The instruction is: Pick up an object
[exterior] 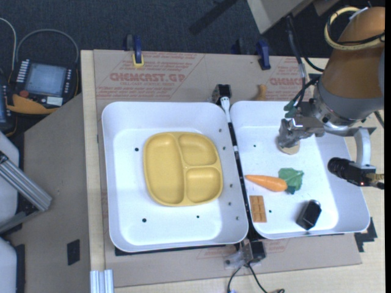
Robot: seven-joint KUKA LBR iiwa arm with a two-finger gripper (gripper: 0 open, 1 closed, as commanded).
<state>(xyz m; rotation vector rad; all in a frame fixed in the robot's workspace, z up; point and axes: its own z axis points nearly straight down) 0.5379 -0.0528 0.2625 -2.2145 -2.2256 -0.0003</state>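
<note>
The right bin (269, 118) holds an orange carrot with a green top (272, 182), a small tan cracker-like piece (257, 209) near the front left, and a black block (309, 214) near the front right. My gripper (289, 141) is low in the back part of that bin, directly over a small tan object (289, 149) that peeks out beneath it. The arm's grey body and orange band (354, 47) rise to the right. The left bin (122, 163) holds a yellow divided plate (182, 167).
A black cylindrical part (348, 170) juts in over the right bin's right rim. Clamps sit along the board's back edge, and a handheld pendant (43, 81) lies at far left off the bench.
</note>
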